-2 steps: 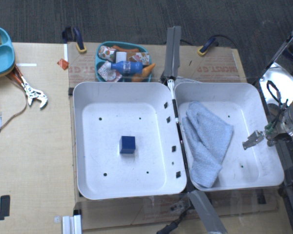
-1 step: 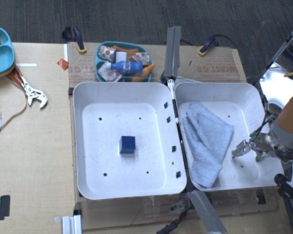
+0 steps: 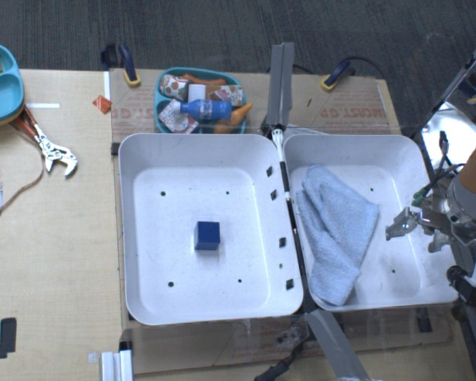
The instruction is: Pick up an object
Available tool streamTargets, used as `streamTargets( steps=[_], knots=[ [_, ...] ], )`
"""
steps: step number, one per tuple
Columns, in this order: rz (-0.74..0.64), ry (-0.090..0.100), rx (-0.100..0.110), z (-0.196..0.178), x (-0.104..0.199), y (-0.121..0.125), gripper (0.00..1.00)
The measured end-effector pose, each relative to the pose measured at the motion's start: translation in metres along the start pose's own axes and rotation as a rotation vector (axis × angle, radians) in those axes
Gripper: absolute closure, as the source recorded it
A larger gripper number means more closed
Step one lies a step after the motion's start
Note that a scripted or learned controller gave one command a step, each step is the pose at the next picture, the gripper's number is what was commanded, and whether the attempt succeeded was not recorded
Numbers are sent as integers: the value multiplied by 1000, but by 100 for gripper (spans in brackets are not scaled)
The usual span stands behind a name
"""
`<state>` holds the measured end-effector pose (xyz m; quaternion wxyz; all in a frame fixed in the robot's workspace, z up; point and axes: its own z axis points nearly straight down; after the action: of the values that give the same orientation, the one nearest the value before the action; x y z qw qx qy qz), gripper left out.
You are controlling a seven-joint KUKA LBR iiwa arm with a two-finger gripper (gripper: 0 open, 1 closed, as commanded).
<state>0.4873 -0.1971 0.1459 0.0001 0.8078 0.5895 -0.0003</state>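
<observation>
A small blue cube (image 3: 208, 235) sits alone near the middle of the left bin (image 3: 143, 173). In the right bin (image 3: 397, 161) a crumpled grey-blue towel (image 3: 337, 232) lies along the left half, reaching from the back down to the front wall. My gripper (image 3: 416, 235) hangs over the right part of that bin, just right of the towel and apart from it. Its fingers (image 3: 397, 228) stand open, with nothing between them. The cube lies far to the gripper's left, across the divider.
Behind the left bin stands a teal bowl (image 3: 200, 101) full of small items. A wrench (image 3: 54, 155) and a teal tray (image 3: 0, 82) lie on the bench at the far left. Cables and the arm's body crowd the right edge.
</observation>
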Motion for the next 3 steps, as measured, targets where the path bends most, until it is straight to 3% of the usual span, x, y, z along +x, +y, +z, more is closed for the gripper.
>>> streamTargets(
  steps=[1, 2, 3],
  knots=[
    [322, -1, 2, -22, -3, 24, 0],
    [542, -2, 3, -29, 0, 13, 0],
    [729, -2, 4, -22, -5, 18, 0]
  ],
)
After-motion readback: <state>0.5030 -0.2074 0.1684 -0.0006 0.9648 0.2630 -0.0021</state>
